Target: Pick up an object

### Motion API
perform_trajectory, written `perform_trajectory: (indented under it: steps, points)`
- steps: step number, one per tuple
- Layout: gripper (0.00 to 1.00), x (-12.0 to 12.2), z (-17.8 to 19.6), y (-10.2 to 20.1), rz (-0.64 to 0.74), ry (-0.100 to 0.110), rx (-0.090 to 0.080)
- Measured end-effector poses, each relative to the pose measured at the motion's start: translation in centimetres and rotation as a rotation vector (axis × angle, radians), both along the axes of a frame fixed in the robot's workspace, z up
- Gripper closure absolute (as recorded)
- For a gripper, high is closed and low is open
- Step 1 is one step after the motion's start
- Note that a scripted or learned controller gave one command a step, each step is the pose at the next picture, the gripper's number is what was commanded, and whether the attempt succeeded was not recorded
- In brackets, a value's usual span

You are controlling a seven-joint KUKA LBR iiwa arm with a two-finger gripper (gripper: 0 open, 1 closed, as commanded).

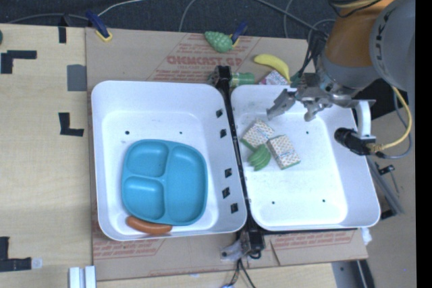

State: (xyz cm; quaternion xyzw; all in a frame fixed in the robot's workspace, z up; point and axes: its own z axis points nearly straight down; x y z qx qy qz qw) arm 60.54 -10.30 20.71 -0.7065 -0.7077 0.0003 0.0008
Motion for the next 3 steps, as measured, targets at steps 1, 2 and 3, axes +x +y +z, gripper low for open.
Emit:
perform_trajectory:
  steps: [1, 2, 3]
  points:
    - [0.00, -0.5, -9.7, -0.4, -0.001, 0.002, 0.000]
    - [0.00, -1.8, -11.2, 0.1, -0.002, -0.031, -0.012]
    - [0.00, 0.0, -11.6, -0.6, -0.001, -0.014, 0.000]
